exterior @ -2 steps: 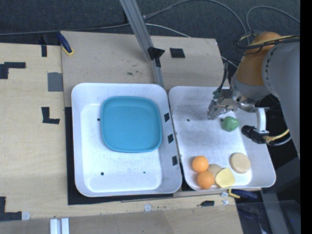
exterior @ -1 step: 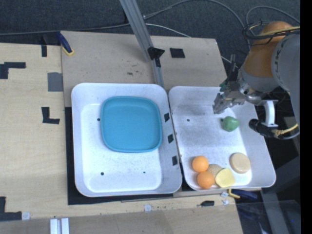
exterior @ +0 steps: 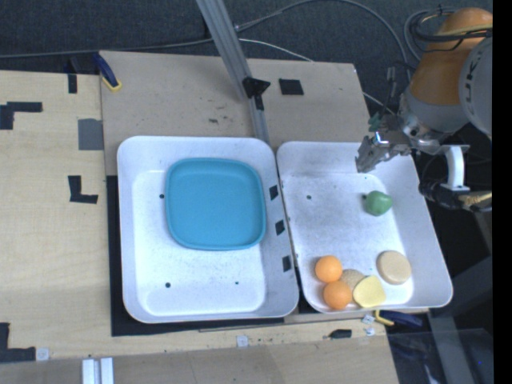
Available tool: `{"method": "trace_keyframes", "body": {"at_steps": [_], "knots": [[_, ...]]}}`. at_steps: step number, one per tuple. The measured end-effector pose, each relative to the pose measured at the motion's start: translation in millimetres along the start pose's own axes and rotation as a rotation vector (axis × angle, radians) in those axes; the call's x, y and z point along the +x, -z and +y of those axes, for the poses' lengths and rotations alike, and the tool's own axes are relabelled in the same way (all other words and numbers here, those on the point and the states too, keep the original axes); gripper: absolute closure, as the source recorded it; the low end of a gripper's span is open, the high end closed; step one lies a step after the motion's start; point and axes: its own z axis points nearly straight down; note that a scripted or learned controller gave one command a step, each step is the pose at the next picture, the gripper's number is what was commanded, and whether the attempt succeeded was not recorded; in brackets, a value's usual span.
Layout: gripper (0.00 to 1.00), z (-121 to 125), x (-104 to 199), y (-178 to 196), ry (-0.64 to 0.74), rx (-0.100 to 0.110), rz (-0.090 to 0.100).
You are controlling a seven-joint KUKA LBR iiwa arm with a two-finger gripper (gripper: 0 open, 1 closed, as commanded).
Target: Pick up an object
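Gripper (exterior: 370, 157) hangs over the right bin's (exterior: 320, 160) far rim; finger state cannot be told. Green ball (exterior: 378, 203) lies near.

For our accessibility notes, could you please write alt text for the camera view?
A grey robot arm's hand hovers over the far edge of the right bin, near a green object; two orange balls and pale objects cluster at its near edge. The left bin holds a blue plate.
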Motion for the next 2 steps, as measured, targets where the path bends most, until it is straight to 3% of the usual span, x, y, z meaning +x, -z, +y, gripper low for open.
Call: {"method": "trace_keyframes", "body": {"at_steps": [1,2], "knots": [[1.00,0.8,0.1,39.1,-0.001,0.001,0.000],[1.00,-18.5,47.4,45.7,0.002,0.004,0.002]]}}
